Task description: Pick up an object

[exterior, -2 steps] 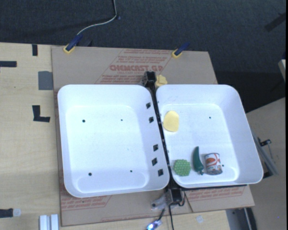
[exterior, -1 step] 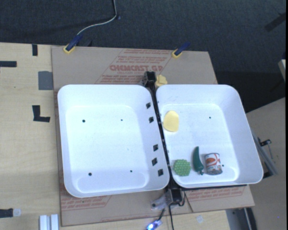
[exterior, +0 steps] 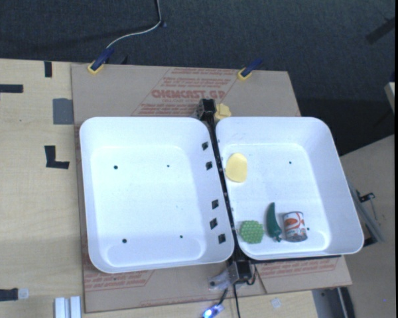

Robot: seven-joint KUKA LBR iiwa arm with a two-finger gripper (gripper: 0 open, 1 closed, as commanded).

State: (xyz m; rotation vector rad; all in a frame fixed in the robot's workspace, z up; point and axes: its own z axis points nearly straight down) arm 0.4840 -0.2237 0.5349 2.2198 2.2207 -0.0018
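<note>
Right bin [exterior: 318, 144]: yellow piece [exterior: 237, 167], perhaps can [exterior: 294, 226].

Two white bins side by side on a cardboard-topped wooden bench.

The light wooden bench [exterior: 26, 197] carries a brown cardboard sheet [exterior: 186, 88] printed with red lettering, held at its far edge by two clamps with yellow and blue handles [exterior: 101, 61] and [exterior: 250, 67]. On the cardboard sit two shallow white plastic bins, the left bin [exterior: 93, 177] and the right bin [exterior: 318, 171], touching along their inner rims, with small black clips [exterior: 213, 204] down the seam. Black tape marks [exterior: 53, 156] and a grey patch [exterior: 63, 110] lie on the bare wood to the left.
</note>
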